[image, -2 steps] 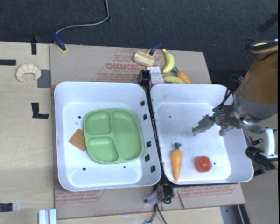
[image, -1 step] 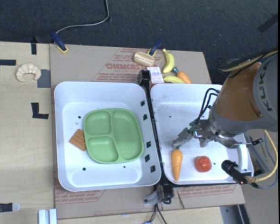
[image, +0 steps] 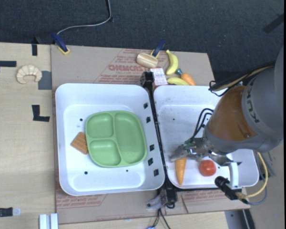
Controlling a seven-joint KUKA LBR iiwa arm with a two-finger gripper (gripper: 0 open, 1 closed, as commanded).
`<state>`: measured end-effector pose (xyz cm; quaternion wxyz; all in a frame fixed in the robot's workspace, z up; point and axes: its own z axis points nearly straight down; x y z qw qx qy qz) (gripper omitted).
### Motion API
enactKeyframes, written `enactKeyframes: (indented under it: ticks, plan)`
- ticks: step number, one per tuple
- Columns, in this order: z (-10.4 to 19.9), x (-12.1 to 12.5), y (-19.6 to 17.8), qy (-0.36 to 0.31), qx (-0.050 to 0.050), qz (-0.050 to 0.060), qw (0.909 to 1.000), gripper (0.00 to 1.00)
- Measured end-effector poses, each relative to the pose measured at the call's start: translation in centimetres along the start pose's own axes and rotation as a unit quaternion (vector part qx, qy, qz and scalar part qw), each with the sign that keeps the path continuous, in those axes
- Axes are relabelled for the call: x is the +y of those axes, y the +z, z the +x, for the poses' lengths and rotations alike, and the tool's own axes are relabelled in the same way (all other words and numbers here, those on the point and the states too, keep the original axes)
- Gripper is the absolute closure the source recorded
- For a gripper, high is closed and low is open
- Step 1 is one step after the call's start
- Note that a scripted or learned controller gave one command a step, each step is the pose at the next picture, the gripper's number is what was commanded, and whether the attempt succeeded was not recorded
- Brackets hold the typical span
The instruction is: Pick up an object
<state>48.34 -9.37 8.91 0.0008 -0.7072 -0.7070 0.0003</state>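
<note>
In the right bin (image: 181, 97) an orange toy carrot (image: 180, 170) lies near the front wall, its tip toward the front. A red tomato (image: 207, 167) rests just right of it. My gripper (image: 189, 150) hangs low over the bin floor, directly above and between the carrot's thick end and the tomato. The grey arm with its orange band (image: 233, 120) comes in from the right and hides the bin's right part. Nothing shows held in the gripper.
The left bin (image: 66, 109) holds a green divided plate (image: 115, 138) with a tan wedge (image: 79, 142) tucked at its left. Behind the bins lie a bread roll (image: 147, 59), bananas (image: 172, 63), a small box (image: 158, 75) and another carrot (image: 187, 78). A croissant (image: 28, 73) sits far left.
</note>
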Motion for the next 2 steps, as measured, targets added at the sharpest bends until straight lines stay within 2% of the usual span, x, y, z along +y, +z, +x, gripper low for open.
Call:
enactKeyframes:
  ticks: [1, 2]
  plan:
    - [0.0, 0.0, -0.9, 0.001, -0.001, 0.0, 1.0, 1.0]
    - [6.4, 7.4, -9.5, -0.001, 0.0, -0.001, 1.0, 1.0]
